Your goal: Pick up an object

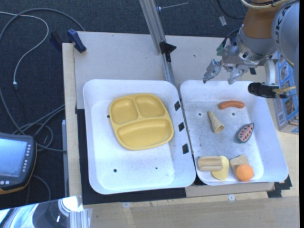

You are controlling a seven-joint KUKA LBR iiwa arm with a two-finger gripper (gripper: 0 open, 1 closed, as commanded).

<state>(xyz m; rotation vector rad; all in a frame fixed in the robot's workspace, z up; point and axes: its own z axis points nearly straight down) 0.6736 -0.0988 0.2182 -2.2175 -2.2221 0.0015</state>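
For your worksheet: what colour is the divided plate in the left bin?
Yellow; the divided plate shows clearly in the camera view.

Below the open claw: sausage, cone, melon slice; farther down, bun, cheese, bread, orange.

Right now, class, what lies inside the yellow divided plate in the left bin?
Nothing: the yellow divided plate shows three bare compartments. It covers part of the left bin, so whatever lies beneath it cannot be seen.
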